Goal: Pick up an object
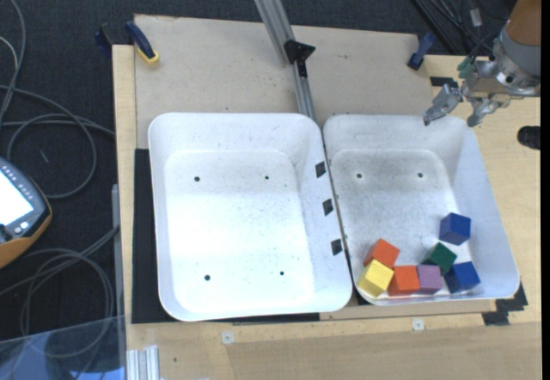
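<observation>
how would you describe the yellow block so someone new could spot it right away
Start at the right-hand shallow white bin, then go to the huddle of small coloured cubes in its near corner. The yellow cube sits at the left end of that huddle, against an orange cube; it is the one yellow piece there.

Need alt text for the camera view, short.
Gripper, open, nothing between its fingers, hovers over the right bin's far right corner. Coloured blocks cluster at that bin's near edge. Left bin beside it.

Fixed overhead camera, slanted, both bins (481,198)
</observation>
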